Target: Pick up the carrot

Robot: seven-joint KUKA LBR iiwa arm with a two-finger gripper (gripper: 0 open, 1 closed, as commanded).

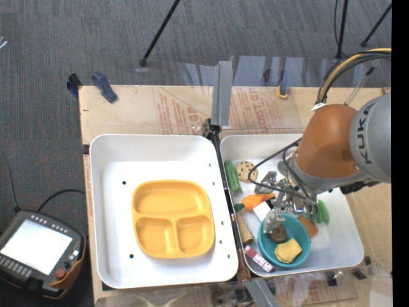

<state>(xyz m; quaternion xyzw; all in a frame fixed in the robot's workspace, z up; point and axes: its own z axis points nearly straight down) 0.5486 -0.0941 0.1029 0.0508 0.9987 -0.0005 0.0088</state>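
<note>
The carrot [257, 201] lies in the right bin [350, 235], toward its left half, an orange stub with a green tip at its left end. Its long axis runs roughly left to right across the view, rising slightly toward the right, where its thick end passes under the wrist hardware. A green pod-like piece [231, 176] lies just up and left of it, beside a speckled cookie [245, 170].

The gripper [276, 221] hangs just down and right of the carrot, close beside its thick end and above the rim of a teal bowl [295, 256] that holds a dark round piece and a yellow wedge [287, 251]. Nothing shows between the fingers, and cables and brackets clutter the wrist too much to tell how far apart they stand.

The grey arm [332, 147], with its broad orange band, reaches in from the right and covers the middle of the bin. The carrot therefore sits on the gripper's far side from the arm: up and to the left in the view. A grasp would seem to call for a short shift that way, with the fingers set across the carrot's left-right axis.

In the left bin [108, 171] a yellow divided tray [173, 218] rests well apart from the action.
</note>
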